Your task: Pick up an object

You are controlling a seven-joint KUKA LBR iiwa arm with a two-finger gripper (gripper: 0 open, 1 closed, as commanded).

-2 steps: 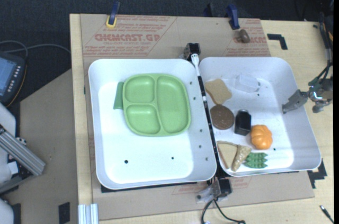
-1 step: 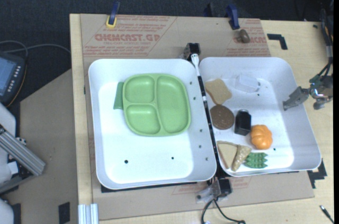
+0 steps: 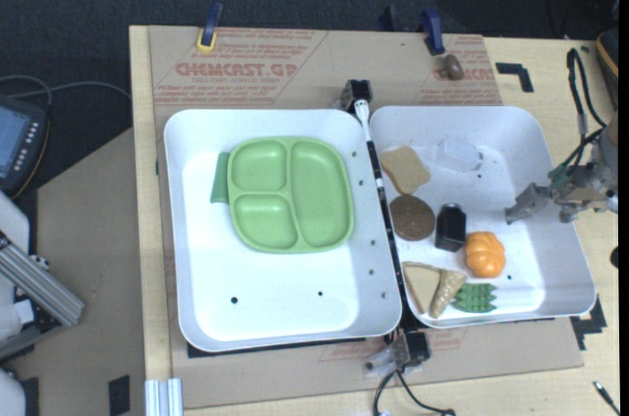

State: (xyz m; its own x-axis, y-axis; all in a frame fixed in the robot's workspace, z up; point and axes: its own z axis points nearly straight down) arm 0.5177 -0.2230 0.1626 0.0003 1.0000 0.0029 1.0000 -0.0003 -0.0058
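Note:
The right bin holds a tan bread slice, a brown round patty, a small black block, an orange pumpkin, a pale wedge-shaped slice and a green pod piece. A clear, faint item lies near that bin's back. My gripper hangs over the right bin's right side, to the right of the black block and up and right of the pumpkin. I see nothing held in it.
In the left bin sits a green divided plate, with a darker green piece sticking out at its left. Clamps stand at the board's back edge. Cables hang at the right.

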